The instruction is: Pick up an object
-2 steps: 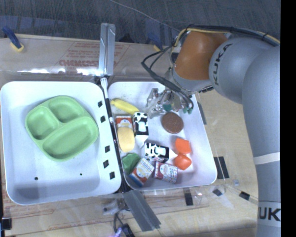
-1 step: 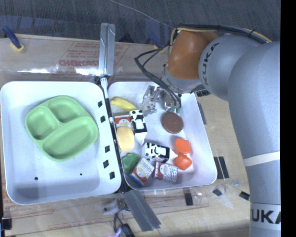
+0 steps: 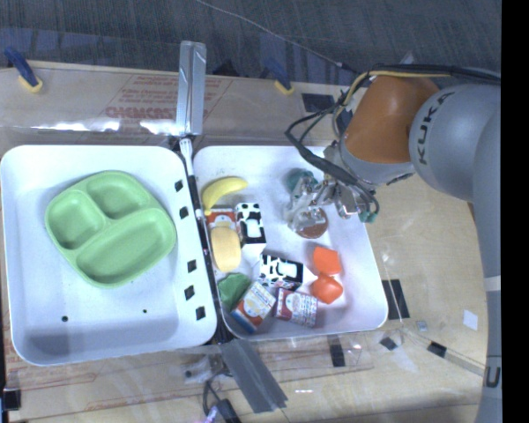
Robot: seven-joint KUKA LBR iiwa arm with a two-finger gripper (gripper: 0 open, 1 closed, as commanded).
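The arm reaches in from the table's right edge, and its tool [image 3: 310, 208] hangs low over the upper right part of the right bin [image 3: 370, 271]. How far the tool is open cannot be told, for cables and metal parts crowd it. Just beneath it lies a brown round object [image 3: 313, 228], and a teal object [image 3: 299, 181] sits beside it toward the bin's far wall. A yellow banana [image 3: 222, 189] lies near the bin's upper left corner, with a black-and-white cow-patterned block [image 3: 249, 221] below it. Two orange pieces [image 3: 327, 274] rest near the right wall. The left bin [image 3: 26, 324] carries a green divided plate [image 3: 111, 226].
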